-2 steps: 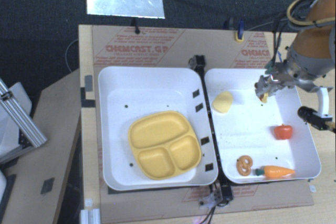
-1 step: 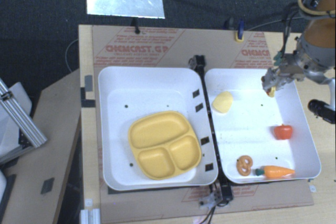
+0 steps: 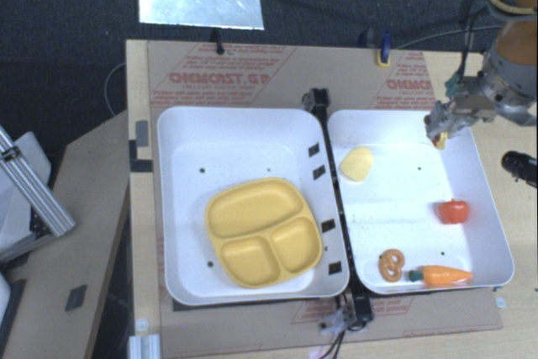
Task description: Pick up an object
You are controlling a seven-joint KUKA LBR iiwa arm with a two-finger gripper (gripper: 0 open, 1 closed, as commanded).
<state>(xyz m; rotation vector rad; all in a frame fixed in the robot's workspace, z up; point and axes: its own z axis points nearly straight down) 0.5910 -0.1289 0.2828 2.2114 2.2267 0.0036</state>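
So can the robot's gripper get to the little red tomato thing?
Probably yes. The gripper hangs over the right bin's far edge, and the red toy lies alone in that bin, with nothing over or beside it.

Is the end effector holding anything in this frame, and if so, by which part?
Nothing is held. The end effector hovers over the far right corner of the right bin, with no object between its fingers.

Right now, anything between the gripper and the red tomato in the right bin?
No. In the camera view, only bare white bin floor lies between the gripper and the red tomato. The pale yellow piece sits well off to the side.
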